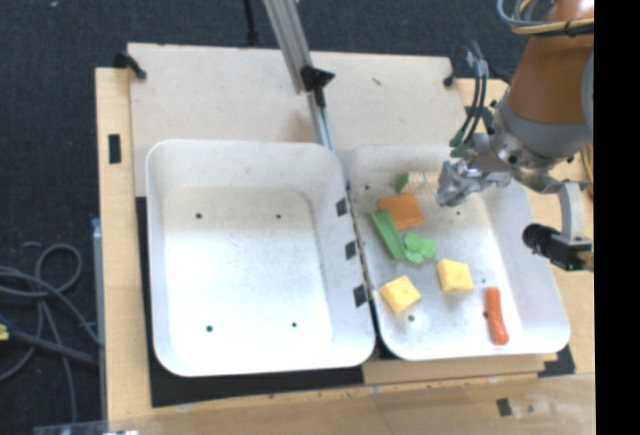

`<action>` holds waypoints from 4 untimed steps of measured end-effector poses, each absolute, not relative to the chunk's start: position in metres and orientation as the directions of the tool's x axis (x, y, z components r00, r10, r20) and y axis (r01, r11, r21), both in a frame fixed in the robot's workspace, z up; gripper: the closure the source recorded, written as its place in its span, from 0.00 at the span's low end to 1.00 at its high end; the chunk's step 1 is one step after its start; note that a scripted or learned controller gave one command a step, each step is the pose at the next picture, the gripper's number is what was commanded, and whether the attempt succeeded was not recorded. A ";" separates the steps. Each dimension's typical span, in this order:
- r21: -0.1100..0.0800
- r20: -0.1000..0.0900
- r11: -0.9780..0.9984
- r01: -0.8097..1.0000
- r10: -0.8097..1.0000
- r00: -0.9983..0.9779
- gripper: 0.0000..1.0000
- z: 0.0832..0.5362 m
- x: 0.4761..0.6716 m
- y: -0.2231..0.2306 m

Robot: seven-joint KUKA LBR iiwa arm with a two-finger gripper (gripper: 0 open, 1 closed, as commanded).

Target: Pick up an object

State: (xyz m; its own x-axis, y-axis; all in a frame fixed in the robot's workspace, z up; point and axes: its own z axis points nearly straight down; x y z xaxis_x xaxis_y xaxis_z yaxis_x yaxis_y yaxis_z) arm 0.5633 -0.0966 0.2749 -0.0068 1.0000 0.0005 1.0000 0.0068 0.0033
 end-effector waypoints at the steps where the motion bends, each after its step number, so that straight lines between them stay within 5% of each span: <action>1: 0.003 -0.001 0.006 1.000 1.000 -0.006 1.00 0.277 0.579 -0.053; 4: 0.002 0.000 0.006 1.000 1.000 -0.006 1.00 0.252 0.627 0.077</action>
